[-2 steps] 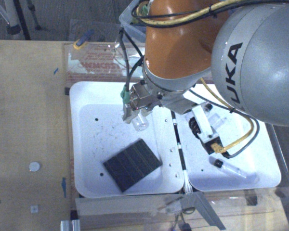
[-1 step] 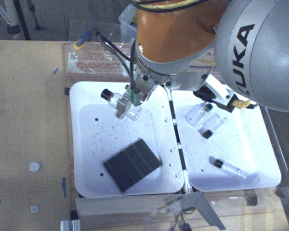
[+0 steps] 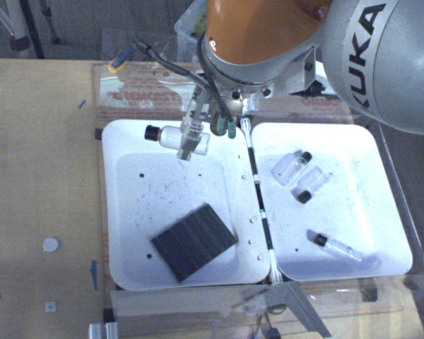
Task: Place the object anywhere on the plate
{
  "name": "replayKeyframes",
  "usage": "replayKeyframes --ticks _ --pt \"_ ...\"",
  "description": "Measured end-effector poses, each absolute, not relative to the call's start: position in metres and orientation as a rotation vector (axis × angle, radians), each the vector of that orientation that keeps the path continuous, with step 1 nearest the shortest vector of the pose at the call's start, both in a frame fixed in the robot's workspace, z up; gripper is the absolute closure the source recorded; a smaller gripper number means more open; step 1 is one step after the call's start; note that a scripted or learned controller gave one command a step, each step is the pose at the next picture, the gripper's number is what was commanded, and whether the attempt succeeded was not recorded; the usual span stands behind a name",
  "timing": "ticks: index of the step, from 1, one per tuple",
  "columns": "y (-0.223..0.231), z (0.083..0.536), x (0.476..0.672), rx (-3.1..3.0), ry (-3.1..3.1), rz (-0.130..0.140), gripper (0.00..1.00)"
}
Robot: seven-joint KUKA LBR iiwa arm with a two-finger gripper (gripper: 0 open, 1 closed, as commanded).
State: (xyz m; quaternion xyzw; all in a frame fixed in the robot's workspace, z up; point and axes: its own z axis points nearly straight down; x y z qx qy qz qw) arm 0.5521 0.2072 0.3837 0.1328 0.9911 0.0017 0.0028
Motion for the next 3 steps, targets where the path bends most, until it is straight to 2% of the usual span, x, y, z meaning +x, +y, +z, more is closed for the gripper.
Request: replayKeyframes --ticks 1,2,3 --pt "0.207 0.384 0.552 0.416 3.108 0.005 0.00" --pt "0.226 0.226 0.573 -0.372 3.117 0.004 0.00" --pt "0.226 0.098 0.603 -0.362 3.114 0.006 0.00"
